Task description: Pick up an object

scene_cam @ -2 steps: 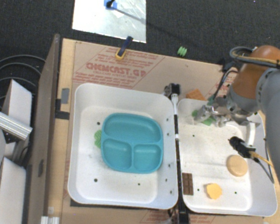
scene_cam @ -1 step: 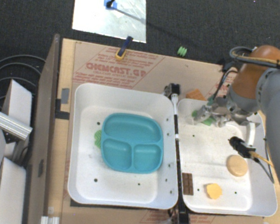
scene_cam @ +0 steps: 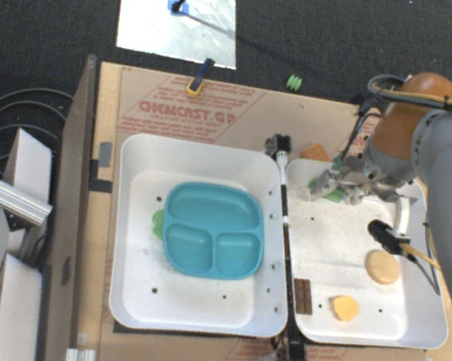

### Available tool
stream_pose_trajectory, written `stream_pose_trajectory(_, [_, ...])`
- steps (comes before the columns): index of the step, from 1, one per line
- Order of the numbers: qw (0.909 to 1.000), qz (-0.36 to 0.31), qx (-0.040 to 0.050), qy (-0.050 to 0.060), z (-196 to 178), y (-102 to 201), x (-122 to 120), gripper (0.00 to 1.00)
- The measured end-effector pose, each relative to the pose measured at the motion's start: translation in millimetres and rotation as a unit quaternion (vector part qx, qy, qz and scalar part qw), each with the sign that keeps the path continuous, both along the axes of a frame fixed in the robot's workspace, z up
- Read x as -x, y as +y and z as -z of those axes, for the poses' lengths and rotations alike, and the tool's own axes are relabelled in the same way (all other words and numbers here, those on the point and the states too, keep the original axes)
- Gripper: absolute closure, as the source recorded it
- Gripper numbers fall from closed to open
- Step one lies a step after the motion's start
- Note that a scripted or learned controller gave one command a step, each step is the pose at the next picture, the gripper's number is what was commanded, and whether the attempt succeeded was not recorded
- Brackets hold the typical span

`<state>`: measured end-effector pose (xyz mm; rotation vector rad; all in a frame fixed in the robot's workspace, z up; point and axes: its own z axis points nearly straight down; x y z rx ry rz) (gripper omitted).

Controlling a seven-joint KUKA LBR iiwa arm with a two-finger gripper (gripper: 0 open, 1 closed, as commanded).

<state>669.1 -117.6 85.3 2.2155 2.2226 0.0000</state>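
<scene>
The claw [scene_cam: 339, 185] is low at the far edge of the right bin [scene_cam: 405, 327], over a green object [scene_cam: 334, 195]; I cannot tell its state. A tan disc [scene_cam: 383, 267] and yellow piece [scene_cam: 345, 308] lie nearer, and a teal tray [scene_cam: 213, 230] fills the left bin [scene_cam: 133, 287].
</scene>
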Motion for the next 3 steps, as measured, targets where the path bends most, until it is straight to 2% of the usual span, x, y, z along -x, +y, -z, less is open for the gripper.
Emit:
stream_pose_trajectory(1, [1.0000,0.000,0.0001,0.000,0.1,1.0,0.0,0.00])
stream_pose_trajectory(3, [1.0000,0.001,0.0002,0.000,-5.7,-23.8,0.1,0.00])
